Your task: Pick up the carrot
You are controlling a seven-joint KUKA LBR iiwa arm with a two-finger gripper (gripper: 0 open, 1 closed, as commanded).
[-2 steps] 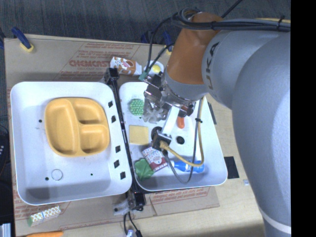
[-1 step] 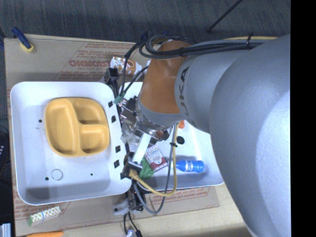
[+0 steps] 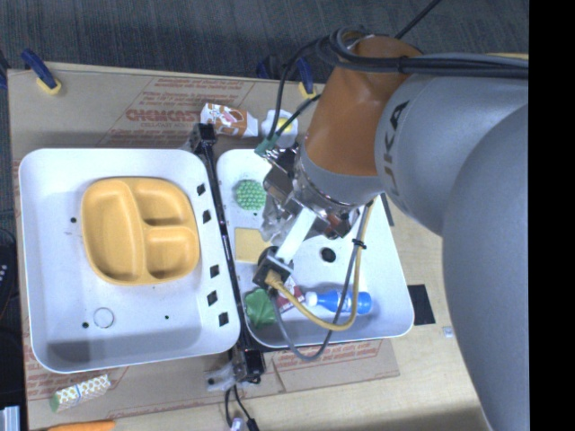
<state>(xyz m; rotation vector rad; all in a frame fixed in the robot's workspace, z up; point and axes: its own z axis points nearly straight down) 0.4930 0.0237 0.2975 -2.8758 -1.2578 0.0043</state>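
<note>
Carrot's look: I am seeing only a short, dull orange-red carrot stub (image 3: pixel 285 301), small and mostly covered. A crumpled green lump (image 3: pixel 260 306) is touching its left end, and I cannot tell whether that lump is its leafy top.
Carrot's place: it is lying in the lower-left corner, as the camera sees it, of the right shallow white bin (image 3: pixel 382 277). Its right end is running under a blue-and-white plastic tube (image 3: pixel 340 302) that is lying along the bin's near wall.
Carrot against my pincer: my pincer (image 3: pixel 277 212) is hanging over the left middle of the same bin. The carrot is lying below it in the view, nearer the bin's near wall and apart from it.
Pincer's state: my grey arm with its orange band (image 3: pixel 359 106) is covering it from above, so I cannot tell how wide it is standing or whether it is holding anything.
Beside the pincer: a round green dotted disc (image 3: pixel 250 194) and a flat pale-yellow square (image 3: pixel 246 241) are lying just to its left.
Left bin: a divided yellow plastic tray (image 3: pixel 139 227) is sitting in the left shallow white bin (image 3: pixel 45 241).
</note>
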